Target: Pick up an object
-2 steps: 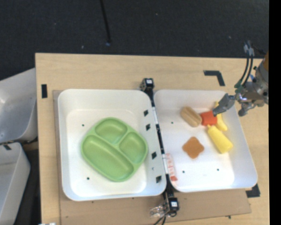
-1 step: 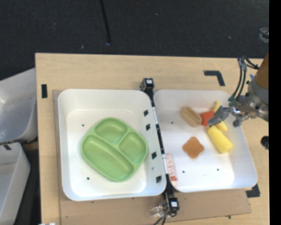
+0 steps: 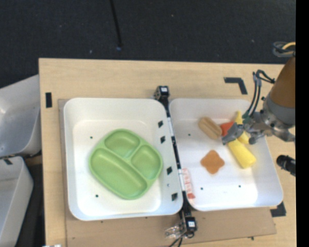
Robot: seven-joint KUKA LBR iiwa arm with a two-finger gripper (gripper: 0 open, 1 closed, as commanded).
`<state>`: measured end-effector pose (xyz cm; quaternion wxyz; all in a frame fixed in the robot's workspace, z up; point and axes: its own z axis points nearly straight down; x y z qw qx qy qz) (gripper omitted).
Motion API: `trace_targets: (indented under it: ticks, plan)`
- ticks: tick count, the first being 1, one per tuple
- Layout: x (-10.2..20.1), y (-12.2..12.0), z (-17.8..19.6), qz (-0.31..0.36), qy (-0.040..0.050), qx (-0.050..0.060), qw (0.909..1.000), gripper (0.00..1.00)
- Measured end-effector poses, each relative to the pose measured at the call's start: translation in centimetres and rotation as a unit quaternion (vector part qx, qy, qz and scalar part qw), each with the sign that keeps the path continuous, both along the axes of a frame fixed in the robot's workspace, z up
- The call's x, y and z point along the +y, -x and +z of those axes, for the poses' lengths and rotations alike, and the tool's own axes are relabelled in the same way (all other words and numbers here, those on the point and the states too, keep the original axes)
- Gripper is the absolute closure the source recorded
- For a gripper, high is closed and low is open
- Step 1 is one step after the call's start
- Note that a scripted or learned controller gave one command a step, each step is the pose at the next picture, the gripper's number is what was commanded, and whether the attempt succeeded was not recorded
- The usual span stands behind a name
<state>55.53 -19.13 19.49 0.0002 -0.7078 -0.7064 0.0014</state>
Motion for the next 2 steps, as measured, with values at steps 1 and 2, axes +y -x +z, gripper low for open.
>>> trace_targets:
  ticks: [1,2]
  plan:
    - [0.0,0.2,-4.3,-0.001,-0.0001,0.000,1.0000,0.00]
    - [-0.1,0.1,-2.9,-0.002,0.0003,-0.003,1.0000,1.00]
